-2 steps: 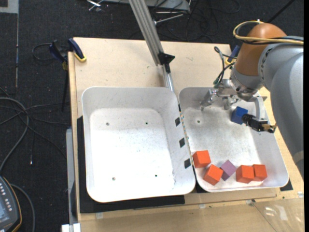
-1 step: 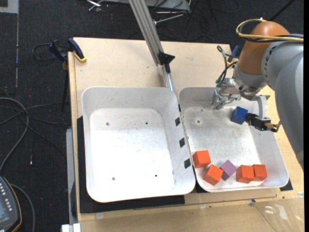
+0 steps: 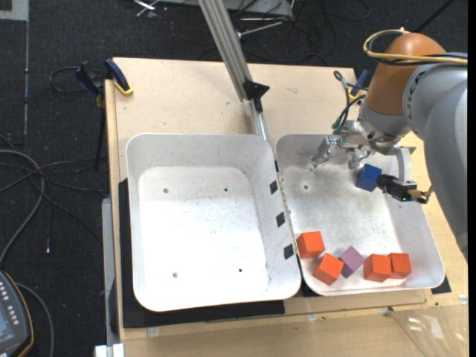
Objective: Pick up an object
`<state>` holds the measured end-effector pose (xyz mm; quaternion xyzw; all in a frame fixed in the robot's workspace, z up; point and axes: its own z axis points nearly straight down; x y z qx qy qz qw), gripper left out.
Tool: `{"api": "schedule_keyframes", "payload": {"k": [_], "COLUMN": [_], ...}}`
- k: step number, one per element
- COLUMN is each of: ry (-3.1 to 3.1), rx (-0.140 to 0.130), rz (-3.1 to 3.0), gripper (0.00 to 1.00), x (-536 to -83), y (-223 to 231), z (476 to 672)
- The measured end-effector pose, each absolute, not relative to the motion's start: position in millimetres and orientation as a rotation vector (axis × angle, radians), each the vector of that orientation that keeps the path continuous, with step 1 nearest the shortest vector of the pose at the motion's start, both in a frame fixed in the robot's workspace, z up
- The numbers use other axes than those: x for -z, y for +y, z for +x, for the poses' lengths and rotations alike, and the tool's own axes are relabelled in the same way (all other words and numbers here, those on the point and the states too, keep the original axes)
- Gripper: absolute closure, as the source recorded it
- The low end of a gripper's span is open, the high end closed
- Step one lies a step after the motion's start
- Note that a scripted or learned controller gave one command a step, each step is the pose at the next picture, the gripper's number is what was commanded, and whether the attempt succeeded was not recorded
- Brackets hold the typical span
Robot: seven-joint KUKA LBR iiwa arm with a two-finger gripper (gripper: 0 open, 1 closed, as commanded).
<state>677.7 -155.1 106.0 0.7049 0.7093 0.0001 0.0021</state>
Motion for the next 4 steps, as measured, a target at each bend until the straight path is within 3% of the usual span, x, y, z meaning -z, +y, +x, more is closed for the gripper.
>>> {"api": "schedule_keyframes", "payload": {"k": [1, 2, 3, 4], "ry": [2.225, 2.221, 2.213, 2.221], "rx": [-0.003, 0.003, -0.007, 0.000], "rz": [2.216, 2.225, 2.214, 2.215], "gripper": [0.00, 0.00, 0.00, 1.00], "x": [-168, -168, -314, -319], "y": [-106, -101, -151, -150], "z": [611.0, 555.3, 600.0, 599.0]}}
